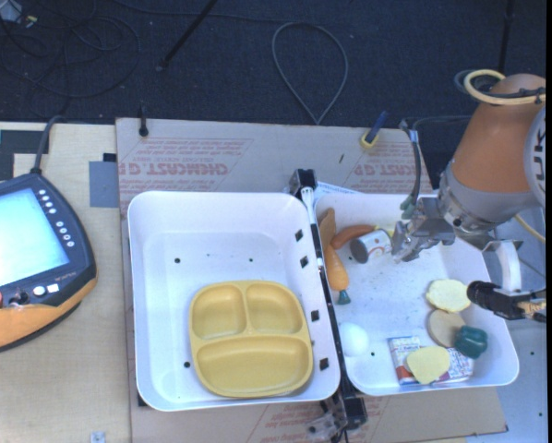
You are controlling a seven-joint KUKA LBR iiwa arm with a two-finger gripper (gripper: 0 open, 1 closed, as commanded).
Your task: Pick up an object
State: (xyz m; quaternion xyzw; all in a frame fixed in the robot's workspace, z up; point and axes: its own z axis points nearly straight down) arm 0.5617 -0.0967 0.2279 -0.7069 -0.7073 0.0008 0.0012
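Note:
My gripper (408,246) hangs low over the back of the right bin (507,363), reaching in from the right. Just left of it lie a small white and red can (375,245) and an orange-brown sausage-shaped piece (348,235). A carrot (333,258) with a green tip lies along the bin's left wall. Nothing shows between the gripper's tips.
The right bin's front holds a pale yellow slice (449,294), a brown slice (441,326), a teal piece (471,341), a white ball (354,339) and a yellow slice (428,365) on a printed packet (403,350). A yellow divided plate (250,337) lies in the left bin (156,247). A control pendant (27,257) sits far left.

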